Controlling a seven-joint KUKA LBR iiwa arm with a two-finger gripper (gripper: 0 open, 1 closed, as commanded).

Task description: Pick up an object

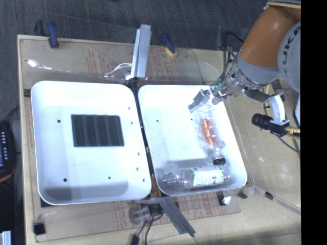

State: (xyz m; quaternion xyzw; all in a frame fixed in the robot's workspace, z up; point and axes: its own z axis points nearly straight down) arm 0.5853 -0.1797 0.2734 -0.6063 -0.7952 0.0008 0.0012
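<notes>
A wooden bench [61, 55] carries two shallow white bins side by side. The left bin [51, 111] has a dark ribbed rectangular panel [97, 130] lying on its floor. The right bin [168, 137] holds two clear plastic bottles. One bottle with an orange label [208, 131] lies lengthwise along the bin's right side, black cap toward the near edge. A second bottle with a pale label [196, 178] lies across the near end, just below the first. The grey arm with its orange band [265, 34] reaches in from the right. Its gripper [202, 100] hangs over the far right part of the right bin, just above the orange-labelled bottle's far end; I cannot tell whether the fingers are spread or closed.
</notes>
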